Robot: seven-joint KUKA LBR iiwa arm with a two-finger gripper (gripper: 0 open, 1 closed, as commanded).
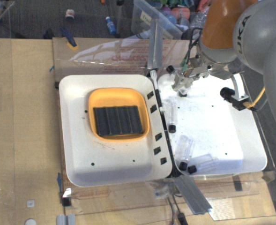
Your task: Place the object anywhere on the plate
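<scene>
camera view has my claw [181, 89] hanging over the far left corner of the right bin [250, 149], close to the divider between the two bins. its tips are small and blurred against the white, so i cannot tell its state, and i see nothing carried under it.

going outward from there, the things i could take lie toward the near side of that same bin: clear plastic vials with black caps. one vial [171, 118] lies nearest, just beside the divider, long axis running roughly away from the camera, cap at the near end. a second clear piece [184, 146] lies further toward the near edge, and a third vial [201, 163] lies at the near rim, tilted across.

the plate [119, 96], orange with a dark ribbed block [118, 121] on it, sits in the left bin [77, 149], across the divider, left of the claw. i judge nothing is picked yet.
</scene>
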